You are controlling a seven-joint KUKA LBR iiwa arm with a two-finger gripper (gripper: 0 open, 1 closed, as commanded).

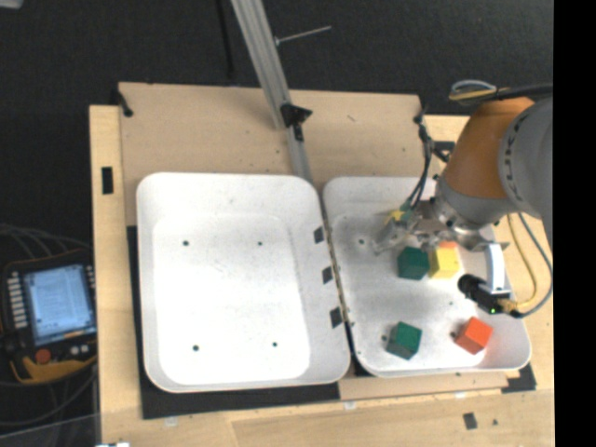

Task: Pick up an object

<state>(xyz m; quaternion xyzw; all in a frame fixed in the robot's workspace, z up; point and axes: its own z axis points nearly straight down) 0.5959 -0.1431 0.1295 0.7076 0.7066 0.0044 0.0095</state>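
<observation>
I cannot tell how the jaws [419,242] stand. They sit low in the right bin [368,203], just above a green block [413,264] touching a yellow block [447,261]. Nearer the bin's front edge lie another green block [403,339] and an orange block [472,334].

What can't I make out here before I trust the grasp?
- Gripper fingers: too small and tangled with cables; camera view can't settle any hold.
- Green block and yellow block: upper edges hidden under the wrist.
- Arm: cut off by the view's right edge.
- Handheld screen: text too small.
</observation>
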